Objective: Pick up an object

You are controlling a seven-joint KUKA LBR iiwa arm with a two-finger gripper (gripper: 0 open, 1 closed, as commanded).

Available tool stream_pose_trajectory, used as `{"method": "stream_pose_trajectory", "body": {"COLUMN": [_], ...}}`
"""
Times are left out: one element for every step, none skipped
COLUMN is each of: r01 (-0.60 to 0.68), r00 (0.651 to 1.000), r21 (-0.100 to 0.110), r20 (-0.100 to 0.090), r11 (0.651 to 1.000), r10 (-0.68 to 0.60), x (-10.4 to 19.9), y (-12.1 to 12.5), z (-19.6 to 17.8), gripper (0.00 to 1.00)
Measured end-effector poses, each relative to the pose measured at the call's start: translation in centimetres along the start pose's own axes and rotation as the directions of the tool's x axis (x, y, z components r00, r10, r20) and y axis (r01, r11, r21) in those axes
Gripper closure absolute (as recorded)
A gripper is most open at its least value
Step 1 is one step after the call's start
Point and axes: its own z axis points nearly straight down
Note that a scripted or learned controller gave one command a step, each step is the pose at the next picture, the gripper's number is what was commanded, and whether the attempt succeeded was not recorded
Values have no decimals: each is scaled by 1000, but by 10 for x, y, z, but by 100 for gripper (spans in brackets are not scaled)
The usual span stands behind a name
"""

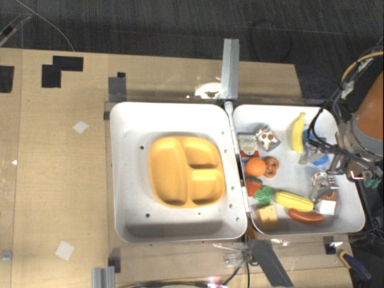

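The right bin [348,224] holds several toy foods. A yellow banana [297,131] lies at the back, and an orange [255,167] sits by the left wall. A corn cob [293,201] and a red sausage [306,216] lie near the front. A small white cube [327,207] rests at the front right. My gripper [324,188] hangs over the right side of this bin, just above the white cube and right of the corn's end. I see nothing held in it.
A yellow divided tray [185,170] lies in the left bin [129,221]. The right bin also has a spotted cube [267,140], a small packet [246,141], a green piece [262,192], a tan block [267,215] and a blue item [318,158] by the arm.
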Motion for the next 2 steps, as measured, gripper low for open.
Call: {"method": "stream_pose_trajectory", "body": {"r01": [-132,-242], "r00": [991,970], "r21": [1,-1], "r20": [16,7], "r11": [991,970], "r10": [132,242], "x": [-43,-110], "y": [-1,4], "z": [138,143], "gripper": [0,0]}}
